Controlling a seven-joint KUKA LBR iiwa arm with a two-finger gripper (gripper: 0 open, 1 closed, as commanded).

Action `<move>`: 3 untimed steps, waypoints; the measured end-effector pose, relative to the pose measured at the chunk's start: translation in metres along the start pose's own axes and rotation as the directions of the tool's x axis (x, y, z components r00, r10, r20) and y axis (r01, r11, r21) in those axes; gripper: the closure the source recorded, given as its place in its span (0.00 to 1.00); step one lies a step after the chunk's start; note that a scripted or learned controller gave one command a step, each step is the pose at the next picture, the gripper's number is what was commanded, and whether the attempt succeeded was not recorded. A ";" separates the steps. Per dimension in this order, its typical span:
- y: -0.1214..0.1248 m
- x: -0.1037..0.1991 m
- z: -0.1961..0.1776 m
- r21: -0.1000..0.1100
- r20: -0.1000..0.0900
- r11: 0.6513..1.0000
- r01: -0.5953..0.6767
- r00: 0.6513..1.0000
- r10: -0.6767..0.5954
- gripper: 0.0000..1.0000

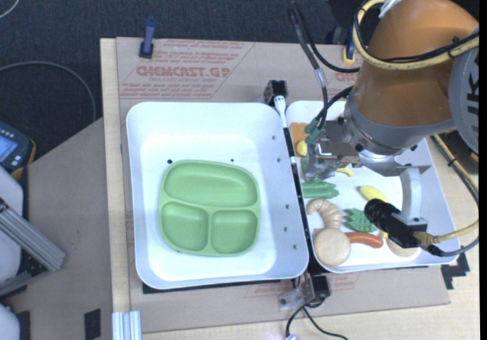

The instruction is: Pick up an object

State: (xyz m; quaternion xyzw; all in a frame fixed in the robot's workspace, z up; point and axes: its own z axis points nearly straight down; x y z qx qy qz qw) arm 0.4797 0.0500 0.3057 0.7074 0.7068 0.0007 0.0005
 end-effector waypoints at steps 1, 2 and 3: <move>0.000 0.000 -0.010 -0.001 0.000 1.000 0.000 1.000 0.000 1.00; 0.008 -0.032 -0.045 -0.003 0.001 1.000 -0.003 1.000 0.003 1.00; 0.000 0.014 -0.066 -0.002 -0.001 1.000 0.007 1.000 -0.007 1.00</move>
